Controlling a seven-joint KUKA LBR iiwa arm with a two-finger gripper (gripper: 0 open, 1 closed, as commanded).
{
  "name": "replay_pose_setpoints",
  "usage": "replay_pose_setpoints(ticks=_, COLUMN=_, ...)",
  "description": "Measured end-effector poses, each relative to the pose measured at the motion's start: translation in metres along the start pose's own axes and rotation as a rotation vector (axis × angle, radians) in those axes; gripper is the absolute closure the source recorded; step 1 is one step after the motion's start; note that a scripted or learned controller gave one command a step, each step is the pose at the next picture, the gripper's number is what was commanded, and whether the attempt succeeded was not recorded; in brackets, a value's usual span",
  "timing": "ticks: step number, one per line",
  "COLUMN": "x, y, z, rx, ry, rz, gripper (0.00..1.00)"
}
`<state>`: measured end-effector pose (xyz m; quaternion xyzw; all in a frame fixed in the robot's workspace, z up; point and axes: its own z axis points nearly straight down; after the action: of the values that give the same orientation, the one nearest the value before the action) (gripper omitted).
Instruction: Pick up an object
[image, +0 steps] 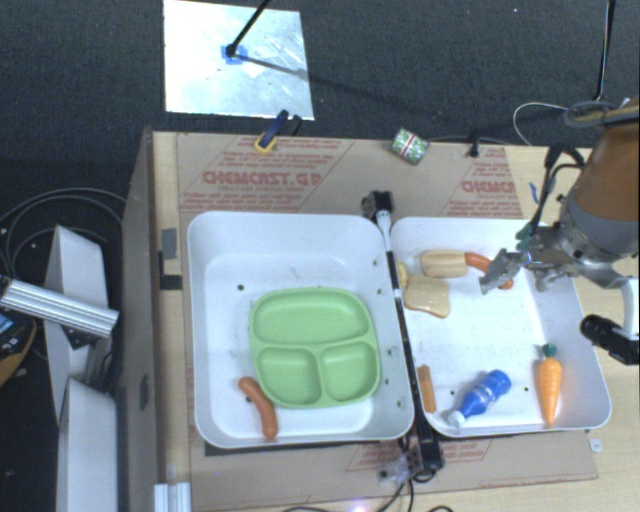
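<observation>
While the arm reaches in from the right, its gripper (497, 274) hangs over the upper part of the right bin (590, 405), fingers spread apart with nothing between them, just beside a small orange piece (479, 262) and a tan bread roll (444, 264). Below the roll lies a toast slice (428, 297), and toward the bin's near edge rest a blue bottle (481, 394) and a carrot (548, 384). Across the divider, the left bin (215, 260) bears a green divided plate (314, 345) with a sausage (260, 405) touching its lower left corner.
</observation>
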<state>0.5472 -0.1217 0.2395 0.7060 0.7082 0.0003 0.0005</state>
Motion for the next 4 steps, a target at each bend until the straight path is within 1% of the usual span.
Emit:
replay_pose_setpoints(ticks=1, x=0.045, y=0.062, z=0.056, rx=0.0, ry=0.0, rz=-0.001, gripper=0.0)
replay_pose_setpoints(ticks=2, x=0.023, y=0.074, z=0.152, rx=-0.006, ry=-0.001, rz=0.002, gripper=0.0)
replay_pose_setpoints(ticks=3, x=0.037, y=0.116, z=0.151, rx=-0.008, ry=-0.002, rz=-0.001, gripper=0.0)
replay_pose_setpoints(ticks=4, x=0.037, y=0.117, z=0.141, rx=-0.011, ry=-0.002, rz=-0.003, gripper=1.0)
